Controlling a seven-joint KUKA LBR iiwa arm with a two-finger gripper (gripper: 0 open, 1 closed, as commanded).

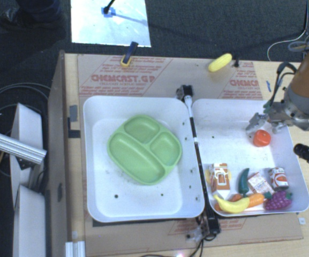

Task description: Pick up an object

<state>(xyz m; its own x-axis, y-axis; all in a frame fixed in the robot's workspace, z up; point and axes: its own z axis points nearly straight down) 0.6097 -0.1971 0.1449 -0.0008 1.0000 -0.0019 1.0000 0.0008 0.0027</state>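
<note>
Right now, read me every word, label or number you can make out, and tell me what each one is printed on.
"CHEMCAST GP" in red: on the brown protective sheet behind the left bin.
The same red mark repeats behind the right bin, partly cut off.
Smaller red lines beneath each mark: too blurred to read.
Labels on the small packets in the right bin: too small to read.

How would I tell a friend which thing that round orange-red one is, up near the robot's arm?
Look at the right-hand white bin, the one without the green divided plate. The round orange-red toy fruit sits alone on the bin's bare upper floor, just below the gripper. The other toy foods are heaped along the bin's bottom edge; this one lies apart from them.
</note>
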